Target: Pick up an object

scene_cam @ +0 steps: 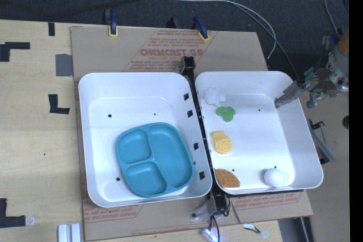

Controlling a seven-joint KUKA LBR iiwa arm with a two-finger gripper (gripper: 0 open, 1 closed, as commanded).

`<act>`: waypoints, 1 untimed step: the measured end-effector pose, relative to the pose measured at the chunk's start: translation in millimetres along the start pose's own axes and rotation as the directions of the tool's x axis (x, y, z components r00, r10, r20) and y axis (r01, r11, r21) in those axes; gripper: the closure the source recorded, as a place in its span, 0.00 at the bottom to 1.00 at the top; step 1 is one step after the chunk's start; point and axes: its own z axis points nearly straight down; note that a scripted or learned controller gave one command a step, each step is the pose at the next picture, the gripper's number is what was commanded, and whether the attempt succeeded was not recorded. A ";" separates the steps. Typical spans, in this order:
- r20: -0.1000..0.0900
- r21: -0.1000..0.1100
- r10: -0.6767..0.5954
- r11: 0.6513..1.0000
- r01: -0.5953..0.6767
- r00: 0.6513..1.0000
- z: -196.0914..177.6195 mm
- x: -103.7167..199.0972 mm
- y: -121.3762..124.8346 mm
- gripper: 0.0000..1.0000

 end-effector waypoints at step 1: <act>-0.002 0.006 -0.002 1.000 0.002 1.000 69.3 39.0 -25.8 0.00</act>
